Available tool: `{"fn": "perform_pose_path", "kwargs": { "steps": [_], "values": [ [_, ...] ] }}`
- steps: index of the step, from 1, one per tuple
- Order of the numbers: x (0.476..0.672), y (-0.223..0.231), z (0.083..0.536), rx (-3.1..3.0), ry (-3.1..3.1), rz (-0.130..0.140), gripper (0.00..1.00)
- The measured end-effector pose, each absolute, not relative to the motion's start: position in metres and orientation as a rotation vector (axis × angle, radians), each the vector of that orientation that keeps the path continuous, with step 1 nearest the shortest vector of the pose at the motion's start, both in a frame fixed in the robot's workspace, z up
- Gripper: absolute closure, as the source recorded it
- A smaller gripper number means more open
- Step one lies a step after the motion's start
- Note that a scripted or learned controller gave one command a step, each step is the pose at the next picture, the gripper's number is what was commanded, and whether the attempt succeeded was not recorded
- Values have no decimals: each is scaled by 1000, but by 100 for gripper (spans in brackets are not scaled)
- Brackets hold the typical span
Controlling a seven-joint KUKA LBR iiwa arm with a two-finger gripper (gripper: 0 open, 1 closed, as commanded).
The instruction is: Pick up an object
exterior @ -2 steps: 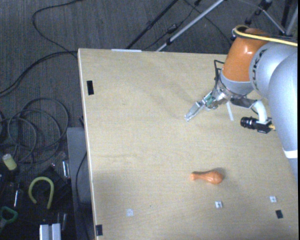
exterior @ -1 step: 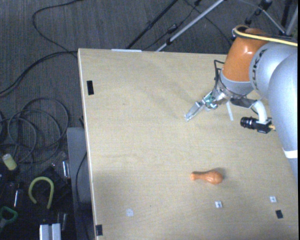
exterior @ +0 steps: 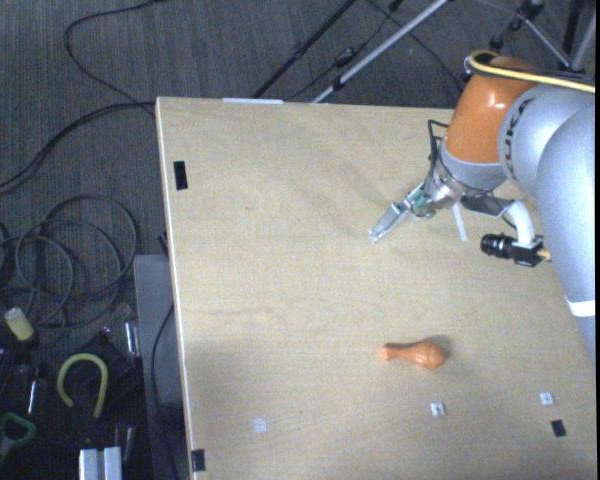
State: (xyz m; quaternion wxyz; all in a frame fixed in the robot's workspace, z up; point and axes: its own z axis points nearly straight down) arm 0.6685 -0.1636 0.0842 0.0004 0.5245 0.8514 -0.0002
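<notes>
While the claw (exterior: 380, 230) hung narrow and empty over bare surface (exterior: 280, 268), the gourd (exterior: 417, 354) lay well below-right; descent would've missed.

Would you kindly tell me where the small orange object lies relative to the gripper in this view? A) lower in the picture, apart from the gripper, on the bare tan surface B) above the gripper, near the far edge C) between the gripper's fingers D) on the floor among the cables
A: the orange object lies alone on the tan surface, well below the gripper in the picture, with bare board between them.
</notes>
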Motion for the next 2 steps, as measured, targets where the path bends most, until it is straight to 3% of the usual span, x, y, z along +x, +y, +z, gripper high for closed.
{"fn": "perform_pose_path", "kwargs": {
  "steps": [1,2],
  "values": [
    [669,-163,94,1648,2673,3,100],
    [669,-83,184,1884,2514,1,100]
  ]
}}
